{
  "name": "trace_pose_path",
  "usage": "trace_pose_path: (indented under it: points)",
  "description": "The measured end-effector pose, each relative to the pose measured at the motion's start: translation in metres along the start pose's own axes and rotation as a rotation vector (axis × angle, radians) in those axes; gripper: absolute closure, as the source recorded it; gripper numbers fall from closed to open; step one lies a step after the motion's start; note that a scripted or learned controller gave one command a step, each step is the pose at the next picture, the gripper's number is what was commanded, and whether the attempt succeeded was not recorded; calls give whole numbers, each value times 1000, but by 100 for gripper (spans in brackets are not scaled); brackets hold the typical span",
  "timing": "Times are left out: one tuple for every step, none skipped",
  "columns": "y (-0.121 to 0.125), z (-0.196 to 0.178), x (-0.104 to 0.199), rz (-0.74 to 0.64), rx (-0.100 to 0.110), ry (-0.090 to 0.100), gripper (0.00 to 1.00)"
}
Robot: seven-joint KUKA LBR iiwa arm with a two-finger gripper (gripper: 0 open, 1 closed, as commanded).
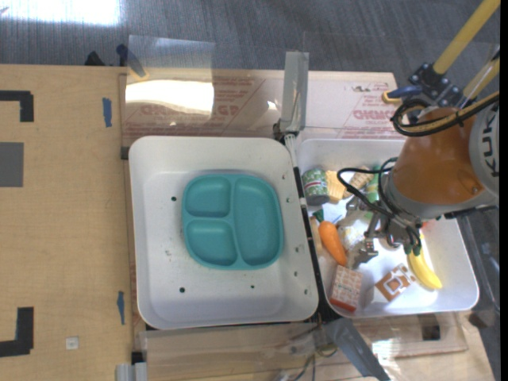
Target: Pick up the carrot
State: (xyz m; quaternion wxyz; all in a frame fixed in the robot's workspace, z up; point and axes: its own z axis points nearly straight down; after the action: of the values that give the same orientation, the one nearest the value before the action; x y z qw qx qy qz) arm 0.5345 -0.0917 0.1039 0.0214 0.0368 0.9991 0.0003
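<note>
Two white bins sat side by side on the bench; the left bin [151,213] held a teal divided plate [233,220]. Inside the right bin [456,272], the carrot [331,242] lay near the left wall, just beside the gripper [369,248], whose fingers seemingly stood open, gripping nothing.

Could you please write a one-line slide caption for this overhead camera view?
Gripper lowered into the right bin beside the carrot; teal plate in the left bin.
</note>
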Motion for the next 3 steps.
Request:
trace_pose_path:
  points:
    - [1, 0, -8, 87, 1, 0, 0]
    - [0, 1, -24, 77, 3, 2, 0]
    - [-1, 1, -26, 96, 1, 0, 0]
